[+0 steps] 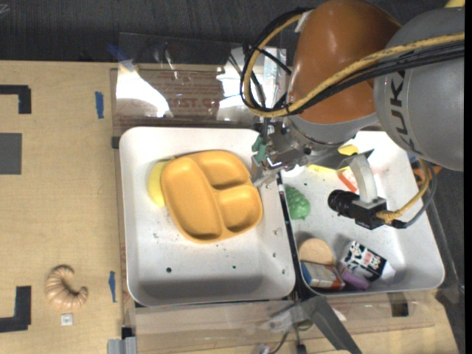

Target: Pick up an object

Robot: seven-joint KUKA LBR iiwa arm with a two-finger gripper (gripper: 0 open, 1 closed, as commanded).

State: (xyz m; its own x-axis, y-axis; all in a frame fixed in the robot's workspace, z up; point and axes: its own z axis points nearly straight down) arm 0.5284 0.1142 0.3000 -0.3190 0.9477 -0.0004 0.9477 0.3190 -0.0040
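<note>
1. Camera view, layout: two white bins are seen side by side on the bench (51, 198). The left bin (140, 271) takes the middle of the frame and the right bin (431, 264) the lower right. The grey arm with its orange band comes in from the upper right and covers the top of the right bin.

2. Camera view, gripper: the gripper (267, 155) is placed at the centre of the frame, above the wall where the two bins meet, near their upper end. Whether it is open or closed cannot be told, because the wrist hides it from above. Nothing is seen held in it.

3. Camera view, objects: an orange divided plate (212, 195) lies in the left bin, with a yellow object (155, 183) partly under its left edge. In the right bin a green object (299, 203), a tan round object (317, 251) and a black-and-white box (364, 260) are found. A shell-like object (66, 286) lies outside the bins, on the bench at the lower left.

4. Camera view, the deciding relation: the upper right corner of the plate is just beside the gripper, to its lower left, and the long axis of the plate runs from upper left to lower right. The green object is also near, to the lower right. The plate is judged the likelier target, but its wide body may be hard to grasp; only its rim is offered.
</note>
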